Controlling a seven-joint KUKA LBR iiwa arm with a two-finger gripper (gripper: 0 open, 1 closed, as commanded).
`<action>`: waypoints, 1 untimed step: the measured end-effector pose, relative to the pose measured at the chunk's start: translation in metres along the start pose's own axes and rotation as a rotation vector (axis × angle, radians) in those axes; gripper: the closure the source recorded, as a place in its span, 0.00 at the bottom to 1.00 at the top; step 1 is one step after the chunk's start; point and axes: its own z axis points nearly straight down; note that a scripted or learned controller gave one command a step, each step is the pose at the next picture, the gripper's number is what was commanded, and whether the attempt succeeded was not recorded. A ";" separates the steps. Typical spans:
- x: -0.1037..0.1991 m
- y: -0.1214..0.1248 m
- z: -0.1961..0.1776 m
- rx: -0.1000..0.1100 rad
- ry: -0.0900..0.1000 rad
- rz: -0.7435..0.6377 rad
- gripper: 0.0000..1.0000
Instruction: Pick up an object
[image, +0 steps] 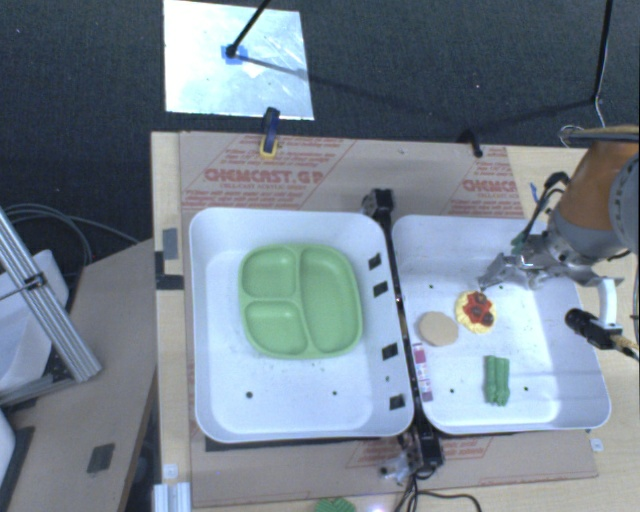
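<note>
In the camera view we see 2 white bins side by side. The left bin (215, 400) holds a green divided plate (300, 300) with 3 compartments, lying flat near its middle; we judge it too broad and flat to be an easy pick.

The right bin (570, 400) holds 3 small loose items, which we take as the candidates: a yellow piece with a red topping (476, 311), a tan round disc (437, 328) just beside it to the left, and a green ridged piece (497, 380) lying apart, nearer the front rim.

The arm reaches in from the right, and its gripper (497, 277) hangs over the right bin just above and beside the yellow piece. We cannot tell how the gripper is set. Nothing sits in it, so we judge the pick not yet made. Its place suggests the yellow piece is the target, and the disc alongside leaves little room on that side.
</note>
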 end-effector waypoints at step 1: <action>0.079 -0.013 0.000 0.001 0.006 -0.013 0.00</action>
